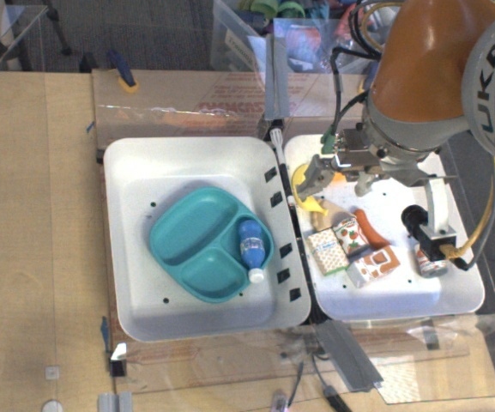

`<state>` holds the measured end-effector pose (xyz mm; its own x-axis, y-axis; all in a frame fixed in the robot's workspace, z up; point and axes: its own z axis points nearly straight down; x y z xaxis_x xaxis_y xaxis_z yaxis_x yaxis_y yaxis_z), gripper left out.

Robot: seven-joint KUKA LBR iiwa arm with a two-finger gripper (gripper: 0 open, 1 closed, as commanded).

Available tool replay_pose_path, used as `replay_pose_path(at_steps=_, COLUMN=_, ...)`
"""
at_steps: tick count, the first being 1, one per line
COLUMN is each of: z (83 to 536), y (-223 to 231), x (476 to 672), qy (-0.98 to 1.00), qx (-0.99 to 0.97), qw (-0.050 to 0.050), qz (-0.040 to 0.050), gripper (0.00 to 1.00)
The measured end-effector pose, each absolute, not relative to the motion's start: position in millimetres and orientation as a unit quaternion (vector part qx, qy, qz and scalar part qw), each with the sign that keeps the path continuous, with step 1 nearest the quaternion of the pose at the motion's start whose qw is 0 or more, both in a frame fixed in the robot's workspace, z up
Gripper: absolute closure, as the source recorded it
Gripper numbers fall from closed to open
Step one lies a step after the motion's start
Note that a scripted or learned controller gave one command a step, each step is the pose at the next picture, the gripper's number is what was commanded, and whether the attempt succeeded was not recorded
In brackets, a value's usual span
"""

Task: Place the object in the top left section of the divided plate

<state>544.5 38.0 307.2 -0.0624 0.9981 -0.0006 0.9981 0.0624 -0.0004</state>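
A teal divided plate (187, 232) lies in the left bin (135, 170). A blue bottle (251, 247) with a white cap rests in the plate's right-hand section. My gripper (341, 180) hangs over the upper left part of the right bin (453, 294), its fingers (314, 174) spread open. A yellow, banana-like object (310, 202) lies just under and to the left of it. I see nothing gripped between the fingers.
The right bin also holds a green-and-white carton (326, 251), a small red-and-white carton (347, 233), an orange-and-white carton (375, 264), a red-orange sausage shape (369, 227) and a can (430, 263). A clear box of toys (256, 11) stands behind the bins.
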Motion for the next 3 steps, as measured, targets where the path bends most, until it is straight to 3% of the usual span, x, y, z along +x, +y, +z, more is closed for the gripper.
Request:
replay_pose_path(at_steps=1, z=317, y=39, x=545.2, qy=0.730, qx=0.684, qw=0.001, qz=-0.0006, gripper=1.00)
replay_pose_path(at_steps=2, z=252, y=58, x=580.7, qy=0.736, qx=0.677, qw=-0.001, qz=-0.0012, gripper=1.00)
replay_pose_path(at_steps=3, z=222, y=89, x=597.3, qy=0.775, qx=0.631, qw=-0.001, qz=-0.0011, gripper=1.00)
